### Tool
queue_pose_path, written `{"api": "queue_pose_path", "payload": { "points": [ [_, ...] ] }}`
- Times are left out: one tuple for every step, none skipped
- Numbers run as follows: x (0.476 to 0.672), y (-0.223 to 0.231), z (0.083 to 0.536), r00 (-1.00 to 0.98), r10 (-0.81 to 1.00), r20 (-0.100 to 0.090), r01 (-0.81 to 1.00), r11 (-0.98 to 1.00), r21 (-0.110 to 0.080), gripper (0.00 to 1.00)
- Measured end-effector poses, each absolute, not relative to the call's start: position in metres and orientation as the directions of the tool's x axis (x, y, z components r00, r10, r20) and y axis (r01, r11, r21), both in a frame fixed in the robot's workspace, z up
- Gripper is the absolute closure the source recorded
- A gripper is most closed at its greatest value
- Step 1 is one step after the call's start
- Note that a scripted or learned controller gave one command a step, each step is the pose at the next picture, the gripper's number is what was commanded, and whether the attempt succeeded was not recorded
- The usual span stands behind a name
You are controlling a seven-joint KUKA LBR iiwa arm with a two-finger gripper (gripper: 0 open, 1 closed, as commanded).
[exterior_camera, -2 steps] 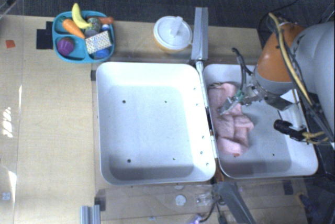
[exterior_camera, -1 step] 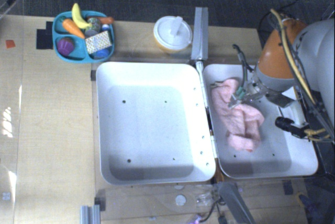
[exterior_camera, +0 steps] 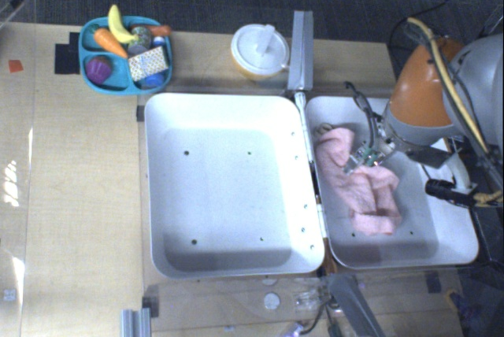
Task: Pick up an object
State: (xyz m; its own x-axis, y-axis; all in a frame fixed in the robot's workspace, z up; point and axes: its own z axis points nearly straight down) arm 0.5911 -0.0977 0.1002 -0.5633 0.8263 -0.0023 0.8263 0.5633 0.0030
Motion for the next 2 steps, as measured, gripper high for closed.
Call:
{"api": "queue_pose_path", "payload": {
  "points": [
    [0.652, -0.072, 0.186, -0.376, 0.927, -0.003, 0.927, 0.376, 0.005, 1.00],
    [0.653, -0.030, 0.186, -0.165, 0.986, -0.002, 0.986, 0.165, 0.004, 1.00]
  ]
}}
